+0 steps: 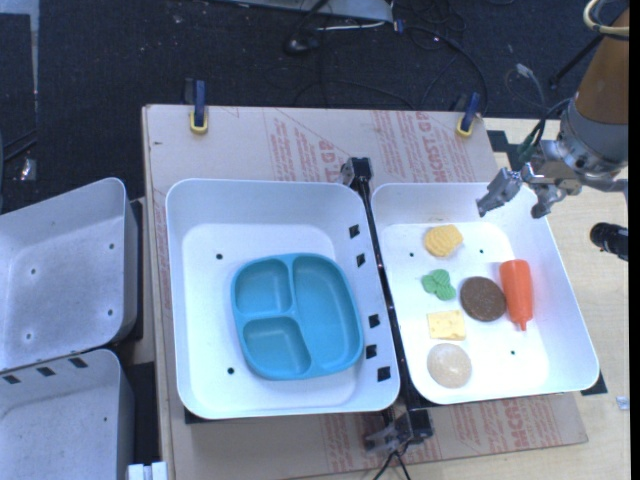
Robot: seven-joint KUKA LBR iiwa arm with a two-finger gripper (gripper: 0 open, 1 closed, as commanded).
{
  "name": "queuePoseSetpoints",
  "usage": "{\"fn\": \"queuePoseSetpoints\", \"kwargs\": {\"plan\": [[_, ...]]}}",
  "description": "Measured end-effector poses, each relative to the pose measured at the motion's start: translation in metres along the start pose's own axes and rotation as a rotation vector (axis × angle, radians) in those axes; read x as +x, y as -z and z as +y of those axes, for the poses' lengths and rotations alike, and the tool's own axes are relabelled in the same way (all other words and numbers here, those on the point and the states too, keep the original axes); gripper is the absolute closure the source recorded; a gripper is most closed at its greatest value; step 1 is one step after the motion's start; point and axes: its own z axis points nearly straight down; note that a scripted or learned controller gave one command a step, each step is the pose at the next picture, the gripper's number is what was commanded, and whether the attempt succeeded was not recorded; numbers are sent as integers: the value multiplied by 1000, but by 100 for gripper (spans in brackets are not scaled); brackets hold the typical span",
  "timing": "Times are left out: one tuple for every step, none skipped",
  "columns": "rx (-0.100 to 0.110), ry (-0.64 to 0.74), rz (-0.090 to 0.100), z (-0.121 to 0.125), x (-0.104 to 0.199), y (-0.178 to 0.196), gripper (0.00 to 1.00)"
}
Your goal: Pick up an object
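Fingers of our claw (520, 194) are hanging apart above the right bin (560, 353), because we are getting ready to grab the carrot (517, 290).

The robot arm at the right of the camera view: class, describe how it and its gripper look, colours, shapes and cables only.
The arm is a thick rounded column, orange-tan above a grey metallic wrist ring. Below sits a small grey gripper with two slim grey fingers. Thin dark and green cables run beside the wrist.
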Motion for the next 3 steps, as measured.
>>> {"fn": "queuePoseSetpoints", "kwargs": {"plan": [[-13, 3, -2, 2, 1, 8, 0], [-9, 1, -2, 11, -5, -47, 0], [-8, 4, -1, 13, 4, -106, 0]]}}
